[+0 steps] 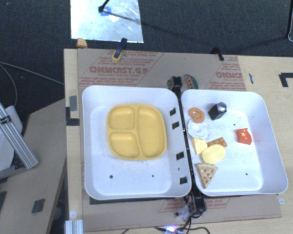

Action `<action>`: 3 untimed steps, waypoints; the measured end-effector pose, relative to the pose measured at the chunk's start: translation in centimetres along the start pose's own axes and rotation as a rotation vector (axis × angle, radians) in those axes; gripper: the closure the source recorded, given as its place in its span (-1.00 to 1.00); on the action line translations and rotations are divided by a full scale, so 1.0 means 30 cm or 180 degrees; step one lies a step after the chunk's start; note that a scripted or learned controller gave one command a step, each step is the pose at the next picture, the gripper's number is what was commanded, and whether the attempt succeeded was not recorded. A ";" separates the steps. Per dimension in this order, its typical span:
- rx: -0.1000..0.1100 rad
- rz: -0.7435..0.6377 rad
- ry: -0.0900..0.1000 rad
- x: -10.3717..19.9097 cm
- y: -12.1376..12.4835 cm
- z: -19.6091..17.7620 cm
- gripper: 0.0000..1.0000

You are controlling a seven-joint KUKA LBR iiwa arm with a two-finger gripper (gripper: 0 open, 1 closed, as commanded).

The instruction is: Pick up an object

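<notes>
Toy food pieces lie in the right bin (269, 145), mostly crowded against its 9 o'clock wall. An orange ring (196, 114) sits at 11 o'clock with a black block (217, 110) just beside it. A white piece (198, 129), a pale yellow slab (199, 146), a brown cracker (217, 142) and a yellow oval (214, 154) touch or overlap one another. A toast wedge (205, 173) lies at 7 o'clock. A red piece (243, 136) stands apart near the centre, with nothing around it. The left bin (93, 150) holds a yellow divided plate (136, 131). Both bins rest on a printed cardboard sheet (151, 67); a blue and yellow item (119, 49) at its 12 o'clock edge is too small to identify. Gripper state: cannot tell.
</notes>
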State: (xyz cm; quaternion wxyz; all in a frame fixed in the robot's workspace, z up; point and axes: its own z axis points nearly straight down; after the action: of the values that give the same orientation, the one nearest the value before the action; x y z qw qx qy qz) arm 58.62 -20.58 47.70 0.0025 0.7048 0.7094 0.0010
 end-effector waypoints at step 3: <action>0.0008 -0.0002 0.0001 0.001 0.114 -0.059 1.00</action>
State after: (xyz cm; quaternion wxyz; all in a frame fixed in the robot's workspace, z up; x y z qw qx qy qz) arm 62.03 -20.53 49.47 0.0015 0.7046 0.7096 0.0003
